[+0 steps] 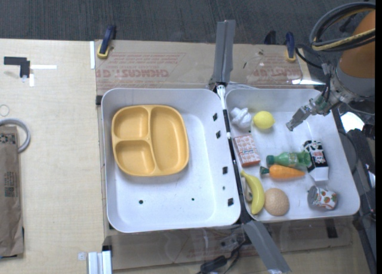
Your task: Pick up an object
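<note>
The gripper (296, 120) hangs above the right bin (343, 147), holding nothing that shows; its opening I cannot tell. The yellow ball (263, 120), probably a lemon, sits nearest, so descend squarely over it.

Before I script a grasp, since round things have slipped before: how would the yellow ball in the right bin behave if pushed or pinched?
The yellow ball looks round and smooth, so it would probably roll at a nudge. It lies apart from the white crumpled thing, so little would stop it. The gripper might squeeze it out sideways unless centred.
</note>
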Controlling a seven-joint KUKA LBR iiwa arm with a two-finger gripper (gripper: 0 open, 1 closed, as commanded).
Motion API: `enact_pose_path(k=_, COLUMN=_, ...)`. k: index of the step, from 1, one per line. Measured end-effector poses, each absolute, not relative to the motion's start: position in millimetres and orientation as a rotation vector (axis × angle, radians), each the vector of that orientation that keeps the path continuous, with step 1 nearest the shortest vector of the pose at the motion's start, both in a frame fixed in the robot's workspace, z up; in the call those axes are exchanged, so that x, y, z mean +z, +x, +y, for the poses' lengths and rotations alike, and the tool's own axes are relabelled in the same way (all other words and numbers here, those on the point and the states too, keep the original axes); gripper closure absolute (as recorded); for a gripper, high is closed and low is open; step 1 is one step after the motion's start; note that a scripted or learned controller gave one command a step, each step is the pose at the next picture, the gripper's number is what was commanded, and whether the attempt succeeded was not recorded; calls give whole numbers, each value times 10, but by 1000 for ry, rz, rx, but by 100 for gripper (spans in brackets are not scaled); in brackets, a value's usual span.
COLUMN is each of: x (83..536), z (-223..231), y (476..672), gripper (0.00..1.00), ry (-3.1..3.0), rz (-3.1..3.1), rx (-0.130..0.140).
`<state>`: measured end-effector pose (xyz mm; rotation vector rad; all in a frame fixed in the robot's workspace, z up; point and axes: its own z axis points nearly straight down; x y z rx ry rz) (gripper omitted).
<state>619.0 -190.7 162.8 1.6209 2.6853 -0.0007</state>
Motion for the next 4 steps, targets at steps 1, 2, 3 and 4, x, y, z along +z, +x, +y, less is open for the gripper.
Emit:
enact_pose_path(k=1, x=1376, z=-2228, y=5956, gripper=0, ry=1569, rz=2720, rx=-2)
enact_pose_path(k=2, x=1488, z=-2223, y=5417, gripper=0, ry=1325, rz=2847, rx=0)
enact_pose_path(k=3, x=976, z=-2243, y=5739, gripper=0, ry=1332, rz=2831, rx=0)
enact_pose_path(k=4, x=1067, z=-2240, y=5746, gripper=100, ry=1335, rz=2828, rx=2)
